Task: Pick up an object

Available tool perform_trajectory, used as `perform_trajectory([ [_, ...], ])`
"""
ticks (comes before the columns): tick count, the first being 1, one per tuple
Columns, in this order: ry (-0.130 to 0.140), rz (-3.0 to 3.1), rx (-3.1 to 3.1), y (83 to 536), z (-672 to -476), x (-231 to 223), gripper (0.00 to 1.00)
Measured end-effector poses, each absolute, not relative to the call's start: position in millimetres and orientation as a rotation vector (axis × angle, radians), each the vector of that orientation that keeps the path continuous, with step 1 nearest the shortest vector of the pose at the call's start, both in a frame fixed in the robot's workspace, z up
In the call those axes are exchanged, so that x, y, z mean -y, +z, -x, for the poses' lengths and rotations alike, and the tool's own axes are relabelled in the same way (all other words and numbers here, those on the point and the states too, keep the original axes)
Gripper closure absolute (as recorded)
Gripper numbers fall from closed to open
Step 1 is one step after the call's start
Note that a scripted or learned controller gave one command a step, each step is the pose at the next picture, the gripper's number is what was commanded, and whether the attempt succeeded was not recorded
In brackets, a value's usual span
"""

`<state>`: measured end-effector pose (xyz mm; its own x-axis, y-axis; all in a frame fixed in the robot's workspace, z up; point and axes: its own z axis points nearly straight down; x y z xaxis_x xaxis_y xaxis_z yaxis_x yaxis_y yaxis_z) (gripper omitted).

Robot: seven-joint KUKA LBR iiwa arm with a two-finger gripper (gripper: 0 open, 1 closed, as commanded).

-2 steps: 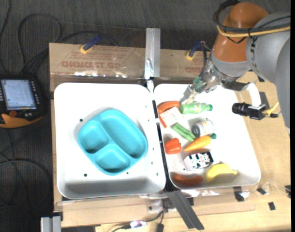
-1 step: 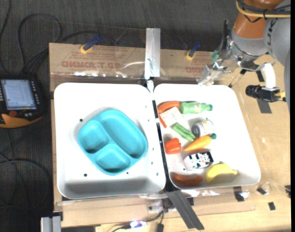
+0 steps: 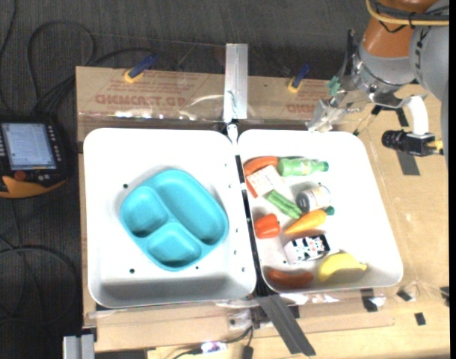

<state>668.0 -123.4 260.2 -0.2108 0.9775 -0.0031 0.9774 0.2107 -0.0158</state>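
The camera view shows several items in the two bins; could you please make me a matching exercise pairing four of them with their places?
Things:
1. blue tray
2. banana
3. green bottle
4. gripper

Places:
A. top of the right bin
B. above the right bin's far edge
C. in the left bin
D. near corner of the right bin

Pairs: 1-C, 2-D, 3-A, 4-B

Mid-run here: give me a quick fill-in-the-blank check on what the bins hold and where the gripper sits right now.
1. The blue divided tray lies in the ____ bin.
2. The yellow banana lies near the right bin's ____ corner.
3. The gripper hangs above the right bin's ____ rim.
4. The green bottle lies on its ____.

Missing words: left; front right; far; side
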Motion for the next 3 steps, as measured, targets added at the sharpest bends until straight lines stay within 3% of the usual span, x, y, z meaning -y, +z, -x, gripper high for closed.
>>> perform_trajectory([
  [1,0.01,1.839,2.541,236,-662.6,187,1.0],
  [3,0.009,1.735,2.614,214,-668.6,222,1.0],
])
